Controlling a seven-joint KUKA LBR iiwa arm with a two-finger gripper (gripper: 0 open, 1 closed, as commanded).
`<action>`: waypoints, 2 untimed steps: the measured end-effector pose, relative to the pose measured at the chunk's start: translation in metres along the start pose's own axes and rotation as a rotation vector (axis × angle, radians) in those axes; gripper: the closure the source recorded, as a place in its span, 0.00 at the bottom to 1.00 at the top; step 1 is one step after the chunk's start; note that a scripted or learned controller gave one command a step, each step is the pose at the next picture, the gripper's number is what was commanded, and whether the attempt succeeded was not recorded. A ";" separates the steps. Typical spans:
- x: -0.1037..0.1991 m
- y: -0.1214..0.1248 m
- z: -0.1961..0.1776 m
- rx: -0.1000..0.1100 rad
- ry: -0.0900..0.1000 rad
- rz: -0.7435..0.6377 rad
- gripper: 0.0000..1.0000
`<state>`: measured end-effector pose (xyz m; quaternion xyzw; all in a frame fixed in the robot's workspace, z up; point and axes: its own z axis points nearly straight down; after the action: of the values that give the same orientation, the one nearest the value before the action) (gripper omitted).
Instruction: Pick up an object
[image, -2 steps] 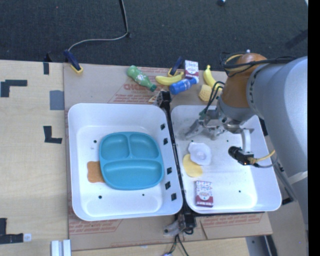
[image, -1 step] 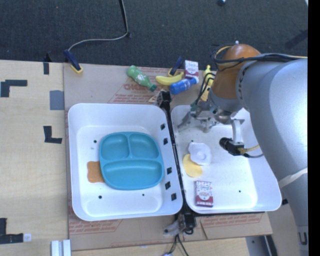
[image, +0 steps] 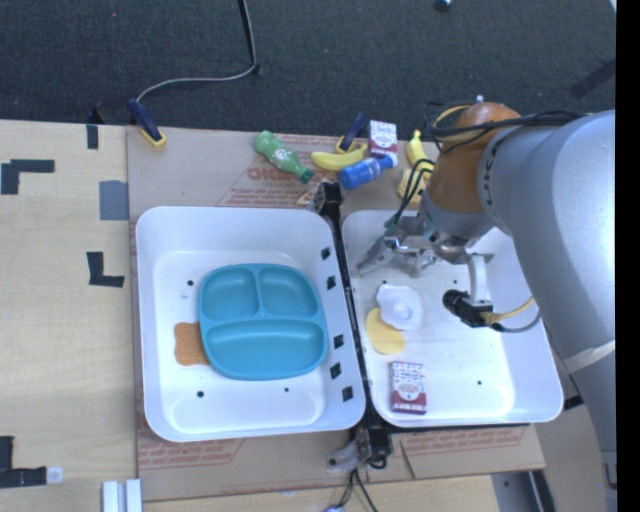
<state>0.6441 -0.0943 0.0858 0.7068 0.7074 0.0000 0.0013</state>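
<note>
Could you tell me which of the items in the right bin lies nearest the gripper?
The white cup, just below the gripper; the red carton lies far lower.

KUKA arm (image: 560, 200) – grey w/ orange band, metal tool at end.

Big smooth light-grey link, rounded, fills the right side; faint pale stripe low on it near the edge. Above the wrist an orange band (image: 462, 165), glossy, w/ thin black cables looping over the top. Below that a small silvery metal tool (image: 400, 250), angular brackets, darker joints. White bracket off the wrist w/ a black cylindrical fitting (image: 462, 305) and a yellow cable (image: 515, 318) running back toward the arm.
</note>
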 end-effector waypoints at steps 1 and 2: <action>-0.009 0.025 0.000 -0.001 0.002 -0.001 0.00; -0.014 0.000 0.000 -0.001 0.000 -0.001 0.00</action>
<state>0.6438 -0.1082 0.0860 0.7065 0.7078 0.0002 0.0015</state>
